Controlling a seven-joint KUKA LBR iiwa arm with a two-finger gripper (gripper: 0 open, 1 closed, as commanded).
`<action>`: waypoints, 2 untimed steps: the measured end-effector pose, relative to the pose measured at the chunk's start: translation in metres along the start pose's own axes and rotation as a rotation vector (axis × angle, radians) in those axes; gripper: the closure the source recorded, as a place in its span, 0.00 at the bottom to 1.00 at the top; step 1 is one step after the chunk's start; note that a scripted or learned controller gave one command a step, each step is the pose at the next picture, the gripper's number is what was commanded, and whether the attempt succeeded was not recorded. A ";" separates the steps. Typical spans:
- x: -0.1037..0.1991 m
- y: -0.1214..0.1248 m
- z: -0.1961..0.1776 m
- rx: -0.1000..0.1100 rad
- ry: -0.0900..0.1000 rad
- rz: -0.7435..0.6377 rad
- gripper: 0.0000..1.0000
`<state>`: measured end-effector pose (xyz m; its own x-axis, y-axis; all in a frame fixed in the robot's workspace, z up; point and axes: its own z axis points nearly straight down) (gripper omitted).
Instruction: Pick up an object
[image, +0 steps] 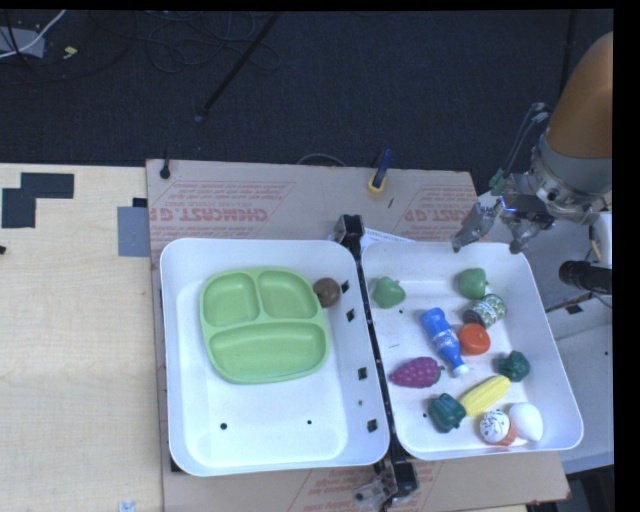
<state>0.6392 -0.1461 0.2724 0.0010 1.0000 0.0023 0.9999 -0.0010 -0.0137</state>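
A sheet of brown cardboard (300, 205) with red print lies under two shallow white plastic bins. The left bin (190, 420) holds a light green divided plate (265, 325) with three smooth compartments and rounded corners, and a small brown ball (327, 291) sits just off the plate's upper right corner. The right bin (560, 420) carries a scatter of small toys. A blue bottle with a white cap (441, 340) lies tilted near the middle, next to a round orange-red piece (474, 339). A bumpy purple bunch of grapes (415, 373) lies below the bottle. A yellow ear of corn (484, 393) slants between a dark green lump (446, 411) and another dark green piece (514, 366). A white egg shape (526, 421) touches a speckled ball (494, 427) in the lower right corner. Two pale green rounded pieces sit higher up, one (388, 292) near the divider and one (472, 282) toward the right, with a patterned little can (489, 310) below the latter. The gripper (496, 222) hangs above the upper right rim of the right bin, its metal fingers spread apart with nothing between them.
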 end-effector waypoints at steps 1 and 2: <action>0.000 0.002 -0.008 -0.013 -0.002 -0.002 0.00; 0.007 0.009 0.053 -0.007 -0.001 -0.005 0.00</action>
<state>0.6473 -0.1391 0.2194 -0.0041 1.0000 0.0018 1.0000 0.0041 -0.0070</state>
